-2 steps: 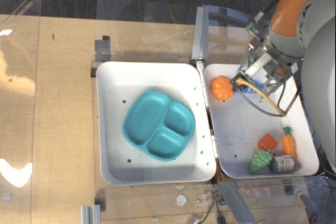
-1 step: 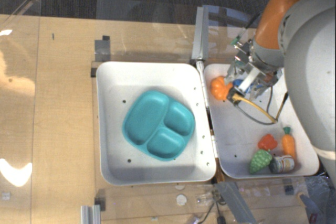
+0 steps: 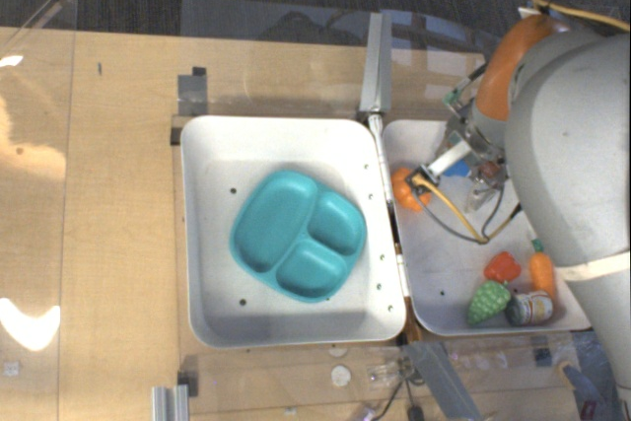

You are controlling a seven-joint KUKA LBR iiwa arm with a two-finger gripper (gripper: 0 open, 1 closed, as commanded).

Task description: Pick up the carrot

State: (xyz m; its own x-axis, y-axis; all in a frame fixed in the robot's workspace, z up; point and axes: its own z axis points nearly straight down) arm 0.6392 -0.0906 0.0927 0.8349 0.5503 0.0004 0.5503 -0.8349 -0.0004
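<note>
The carrot [image 3: 541,275] is a small orange cone with a green tip. It lies near the right bin's [image 3: 444,256] front right corner, close against the arm's grey body. My gripper [image 3: 484,182] hangs over the back of that bin, up and to the left of the carrot and well apart from it. Nothing shows between the gripper and the carrot but bare bin floor.
Around the carrot lie a red-orange pepper [image 3: 501,266], a green bumpy bunch [image 3: 488,303] and a small can [image 3: 530,310]. An orange rounded thing [image 3: 403,191] rests by the right bin's left wall. A teal divided plate [image 3: 299,235] sits in the left bin [image 3: 207,212].
</note>
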